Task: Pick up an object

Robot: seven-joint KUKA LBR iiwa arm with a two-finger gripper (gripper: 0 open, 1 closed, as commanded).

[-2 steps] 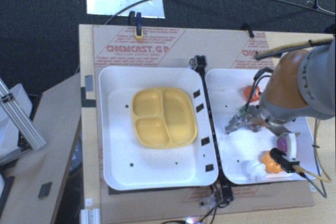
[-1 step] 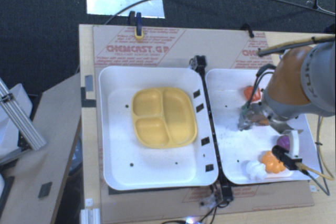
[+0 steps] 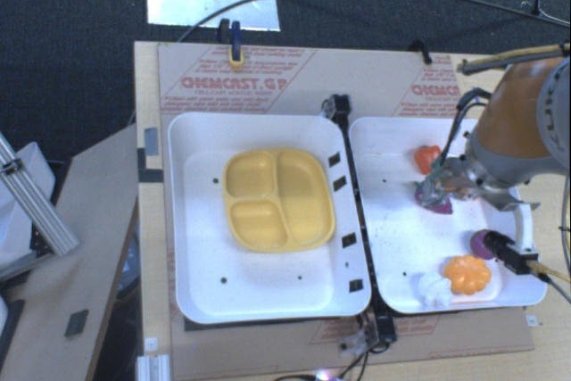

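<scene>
My gripper [image 3: 434, 191] reaches down into the right bin [image 3: 385, 281] near its middle. A small purple object [image 3: 440, 207] lies right beneath its tip, partly hidden by it. Just behind the gripper sits an orange-red object [image 3: 426, 158]. At the bin's front right lie an orange lumpy object [image 3: 468, 274], a white object [image 3: 434, 287] beside it, and a dark purple object [image 3: 484, 242] partly covered by a black part of the arm.
The left bin [image 3: 201, 281] holds a yellow divided plate [image 3: 277, 199]. A black hinged divider [image 3: 348, 192] runs between the bins. The arm's grey and orange body [image 3: 522, 120] hangs over the right bin's far right side.
</scene>
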